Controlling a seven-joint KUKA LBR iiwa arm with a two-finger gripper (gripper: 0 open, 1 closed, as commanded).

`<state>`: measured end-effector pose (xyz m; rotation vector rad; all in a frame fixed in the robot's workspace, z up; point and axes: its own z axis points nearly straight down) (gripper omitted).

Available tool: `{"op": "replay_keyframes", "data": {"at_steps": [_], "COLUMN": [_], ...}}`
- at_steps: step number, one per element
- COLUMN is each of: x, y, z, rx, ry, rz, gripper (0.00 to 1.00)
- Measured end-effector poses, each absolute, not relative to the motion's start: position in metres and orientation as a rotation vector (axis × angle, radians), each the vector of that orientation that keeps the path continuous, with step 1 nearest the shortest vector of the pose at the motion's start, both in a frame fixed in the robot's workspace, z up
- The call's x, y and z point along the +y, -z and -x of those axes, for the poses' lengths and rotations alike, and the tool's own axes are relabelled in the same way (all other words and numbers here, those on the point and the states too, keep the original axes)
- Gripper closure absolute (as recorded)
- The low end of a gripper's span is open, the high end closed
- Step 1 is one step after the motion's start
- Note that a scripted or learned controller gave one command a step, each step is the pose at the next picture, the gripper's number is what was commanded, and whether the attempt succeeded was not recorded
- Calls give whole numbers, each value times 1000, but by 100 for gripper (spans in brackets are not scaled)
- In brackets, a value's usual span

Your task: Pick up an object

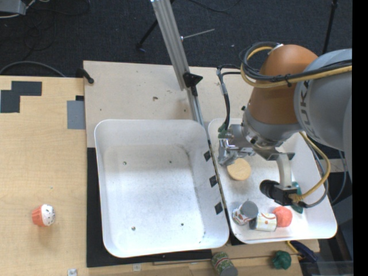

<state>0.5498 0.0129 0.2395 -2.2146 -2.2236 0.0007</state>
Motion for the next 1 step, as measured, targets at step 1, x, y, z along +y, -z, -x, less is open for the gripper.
{"op": "replay_keyframes", "data": {"at_steps": [1], "x": [64], "y": [-228], "z": [-569], "rx": [-2224], "ry": [-2], "rz": [2214], "gripper": [100]}}
